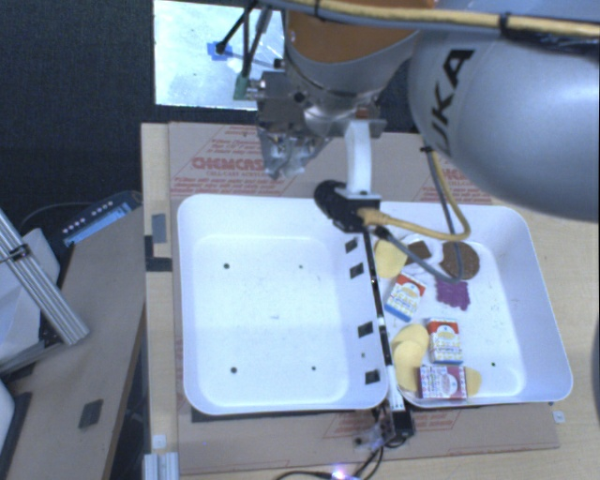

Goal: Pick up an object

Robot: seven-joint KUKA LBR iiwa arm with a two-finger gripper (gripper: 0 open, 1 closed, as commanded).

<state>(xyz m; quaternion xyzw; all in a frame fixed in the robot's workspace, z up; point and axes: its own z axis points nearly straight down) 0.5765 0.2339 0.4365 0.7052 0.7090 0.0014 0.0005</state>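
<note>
My gripper (pixel 286 159) hung above the far edge of the bench, over the brown cardboard sheet (pixel 220 155) just beyond the back rim of the left bin (pixel 272 314). From the overhead slant it was a blurred grey-and-metal block — I could not tell whether it was apart or together, and I saw nothing in it. My wrist rose behind it with its orange band (pixel 347 28), and the big grey body of my arm (pixel 511 103) crossed the upper right of the view.

A white post (pixel 357 159) stood beside the gripper, ending at a black fitting (pixel 337 204) where the two bins met at the back; a yellow cable (pixel 417 230) ran from there toward the right.

The things to pick all lay in the right bin (pixel 539 309), well apart from my gripper. Near its back sat a round brown disc (pixel 460 261) and a small dark brown piece (pixel 418 249). A purple piece (pixel 454 293) lay just in front of the disc. A white packet with red and blue print (pixel 405 298) lay nearer the divider. Toward the front were a second printed packet (pixel 445 342), a red-and-white box (pixel 442 382) and pale yellow round pieces (pixel 409 349) beside them.
</note>
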